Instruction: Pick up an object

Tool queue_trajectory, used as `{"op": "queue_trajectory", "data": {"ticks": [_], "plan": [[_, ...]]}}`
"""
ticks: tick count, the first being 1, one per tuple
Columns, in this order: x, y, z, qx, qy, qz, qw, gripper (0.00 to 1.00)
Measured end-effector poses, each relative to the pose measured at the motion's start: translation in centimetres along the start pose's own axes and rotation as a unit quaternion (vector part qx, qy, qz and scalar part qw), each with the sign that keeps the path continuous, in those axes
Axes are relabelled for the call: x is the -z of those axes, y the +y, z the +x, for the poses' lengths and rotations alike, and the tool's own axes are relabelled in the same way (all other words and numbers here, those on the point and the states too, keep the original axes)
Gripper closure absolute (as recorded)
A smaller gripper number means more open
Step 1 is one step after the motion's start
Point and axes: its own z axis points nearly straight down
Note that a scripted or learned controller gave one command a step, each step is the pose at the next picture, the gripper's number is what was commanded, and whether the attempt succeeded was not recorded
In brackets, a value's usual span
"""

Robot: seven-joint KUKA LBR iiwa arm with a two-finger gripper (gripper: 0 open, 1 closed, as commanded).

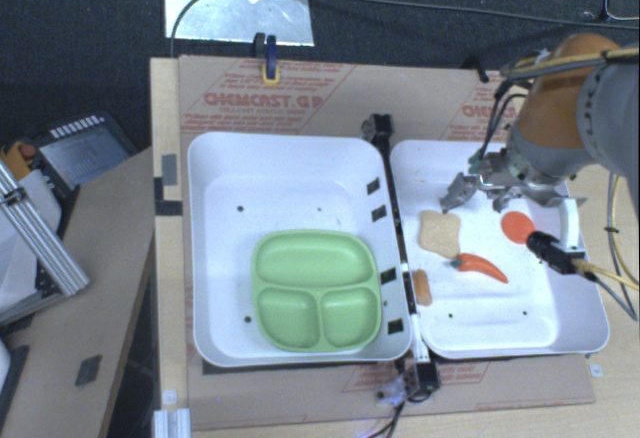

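Bench, seen from above at a slant: a brown board (300,96) printed with red lettering carries two shallow white plastic bins side by side.

Left bin (215,176): holds one pale green plastic plate (316,288) with three compartments, one long at the far side and two smaller at the near side. It lies flat toward the near right corner of that bin.

Right bin (520,326): holds four small items, all in its middle and left part.
- A tan, roughly square piece like a slice of toy bread (438,232), lying flat near the bin's left wall.
- An orange-red, long, tapering piece shaped like a chili pepper or carrot with a dark green stem end (481,267), just beside the tan piece on its near right, pointing toward the right.
- A round red-orange piece like a small tomato (517,225), to the right of the tan piece and apart from it.
- A small brown oblong piece (421,287), lying close against the bin's left wall, nearer than the tan piece.

Arm: grey with an orange band (560,101), reaching in from the right over the far part of the right bin. Its metal two-finger gripper (462,192) hangs just beyond the far edge of the tan piece. Whether its fingers are spread or pressed together cannot be told; nothing is seen between them.

Black clips (380,129) sit along the seam between the bins.
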Motion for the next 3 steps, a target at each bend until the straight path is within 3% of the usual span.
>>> {"op": "queue_trajectory", "data": {"ticks": [1,2,3], "plan": [[-4.8,0.2,0.0,-0.001,0.000,-0.003,1.0000,0.00],[-3.3,0.5,0.0,0.000,0.000,-0.008,1.0000,1.00],[2.8,1.0,-0.8,0.001,-0.001,-0.005,1.0000,1.00]]}}
